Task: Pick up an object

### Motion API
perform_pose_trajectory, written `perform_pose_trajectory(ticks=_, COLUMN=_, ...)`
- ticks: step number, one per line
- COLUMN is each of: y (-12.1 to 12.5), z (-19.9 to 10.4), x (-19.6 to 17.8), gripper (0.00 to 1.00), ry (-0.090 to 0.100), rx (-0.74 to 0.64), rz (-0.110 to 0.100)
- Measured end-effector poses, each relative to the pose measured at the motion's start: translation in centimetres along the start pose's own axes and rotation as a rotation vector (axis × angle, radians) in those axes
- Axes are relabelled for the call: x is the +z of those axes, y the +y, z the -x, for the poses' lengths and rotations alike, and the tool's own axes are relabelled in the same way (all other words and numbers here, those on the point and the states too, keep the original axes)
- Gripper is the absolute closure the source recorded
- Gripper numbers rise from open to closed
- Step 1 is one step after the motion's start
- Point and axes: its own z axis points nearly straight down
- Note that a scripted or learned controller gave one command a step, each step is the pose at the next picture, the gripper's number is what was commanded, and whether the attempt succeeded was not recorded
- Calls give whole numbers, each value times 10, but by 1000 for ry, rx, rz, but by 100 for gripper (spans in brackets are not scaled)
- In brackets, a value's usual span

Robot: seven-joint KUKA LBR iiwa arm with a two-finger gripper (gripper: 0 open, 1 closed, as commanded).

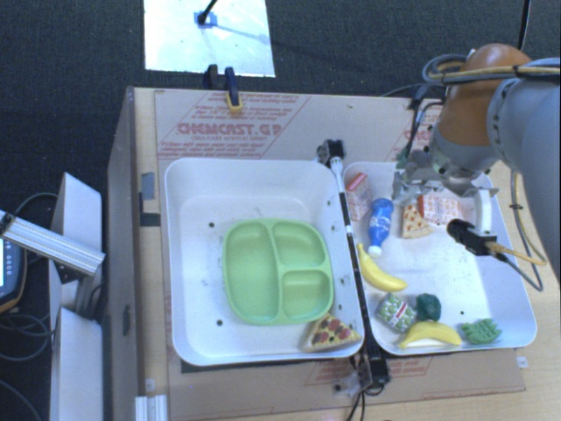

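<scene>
My gripper (410,185) hangs over the back part of the right bin (500,274), below the grey wrist with its orange band. It is just above an orange pizza-like wedge (414,224) and beside a red-and-white packet (439,207). A blue bottle (379,221) lies to the left of the gripper, near the divider. I see nothing lifted off the bin floor.
The right bin also holds a clear wrapper (357,193), two bananas (379,271) (429,333), a green-and-red pouch (394,311), a dark green piece (428,305) and a light green piece (480,330). The left bin (197,235) holds a green divided plate (279,270) and a pizza slice (330,331).
</scene>
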Motion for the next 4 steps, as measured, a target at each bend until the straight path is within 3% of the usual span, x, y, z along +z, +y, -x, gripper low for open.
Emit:
perform_pose_trajectory(ticks=1, y=-13, z=-60, x=-71, gripper=100, ry=1, rx=0, rz=1)
perform_pose_trajectory(ticks=2, y=-14, z=-59, x=-70, gripper=0, ry=0, rx=2, rz=-2)
perform_pose_trajectory(ticks=3, y=8, z=8, x=-1, gripper=0, ry=-1, rx=5, rz=-5)
perform_pose_trajectory(ticks=4, y=-18, z=44, x=40, gripper=0, ry=-3, rx=5, rz=1)
